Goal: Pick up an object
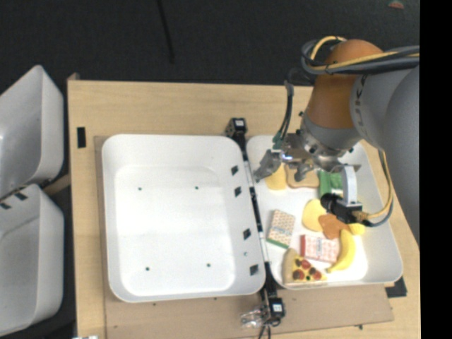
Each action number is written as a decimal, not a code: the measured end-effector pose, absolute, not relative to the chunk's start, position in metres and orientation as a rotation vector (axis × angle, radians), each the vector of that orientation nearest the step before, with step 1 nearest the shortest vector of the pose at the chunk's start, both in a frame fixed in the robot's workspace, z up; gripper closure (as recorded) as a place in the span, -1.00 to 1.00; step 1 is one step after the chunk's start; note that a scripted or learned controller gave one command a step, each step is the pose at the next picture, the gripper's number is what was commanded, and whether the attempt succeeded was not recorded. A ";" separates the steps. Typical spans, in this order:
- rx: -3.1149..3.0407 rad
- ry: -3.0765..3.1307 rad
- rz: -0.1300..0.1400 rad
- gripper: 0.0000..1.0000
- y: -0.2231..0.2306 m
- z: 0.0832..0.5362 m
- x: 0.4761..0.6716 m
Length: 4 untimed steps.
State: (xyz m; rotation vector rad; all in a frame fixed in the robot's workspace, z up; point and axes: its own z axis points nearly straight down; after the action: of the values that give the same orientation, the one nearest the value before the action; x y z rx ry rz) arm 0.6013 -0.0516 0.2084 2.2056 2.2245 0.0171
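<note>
Camera view: the claw [288, 167] is seen with fingers spread, gripping nothing, low in the right bin [385, 260] over a yellow toy [277, 180]. It is best centred over that toy before closing.

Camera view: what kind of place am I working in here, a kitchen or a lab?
Most likely a robot lab bench for grasping trials, not a kitchen: two shallow white bins, the left bin beside the right bin, sit on a plywood board, with toy food like a banana.
</note>
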 end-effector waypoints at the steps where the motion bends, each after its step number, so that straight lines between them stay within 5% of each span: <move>1: 2.208 2.227 0.012 -1.00 0.000 0.255 0.629; 2: 2.208 2.230 0.012 -1.00 0.069 0.296 0.643; 3: 2.208 2.226 0.002 1.00 0.062 0.304 0.643; 4: 2.207 2.225 0.019 1.00 0.117 0.396 0.679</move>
State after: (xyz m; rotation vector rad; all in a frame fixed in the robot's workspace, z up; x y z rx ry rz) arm 0.6791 0.1169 0.3959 2.2071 2.2250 0.0186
